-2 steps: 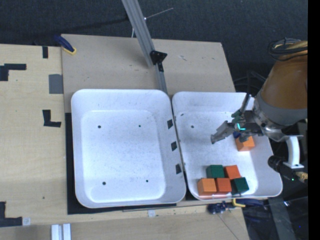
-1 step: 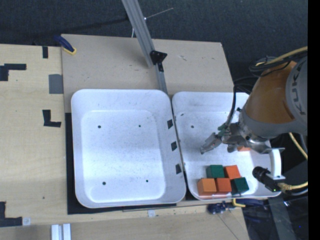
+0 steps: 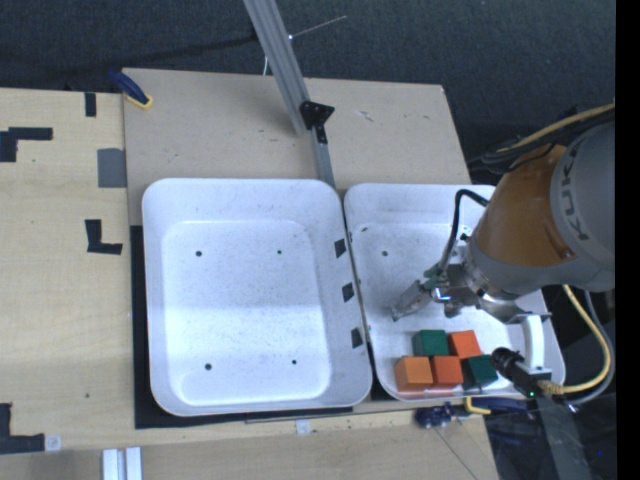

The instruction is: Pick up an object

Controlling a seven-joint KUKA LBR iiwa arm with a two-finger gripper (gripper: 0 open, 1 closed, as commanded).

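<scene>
Several small blocks lie in the near corner of the right bin (image 3: 400, 230): a green block (image 3: 431, 342), an orange-red block (image 3: 465, 344), an orange block (image 3: 412, 371), another orange block (image 3: 447, 370) and a dark green block (image 3: 481, 370). My gripper (image 3: 422, 300) hangs over the middle of the right bin, just above and left of the blocks, tilted toward the left. Its fingers stand apart with nothing between them.
The left bin (image 3: 245, 293) sits beside the right one. A slanted metal pole (image 3: 285, 53) with a black clamp stands at the back. Cables run along the right side by the arm's orange band (image 3: 525, 218).
</scene>
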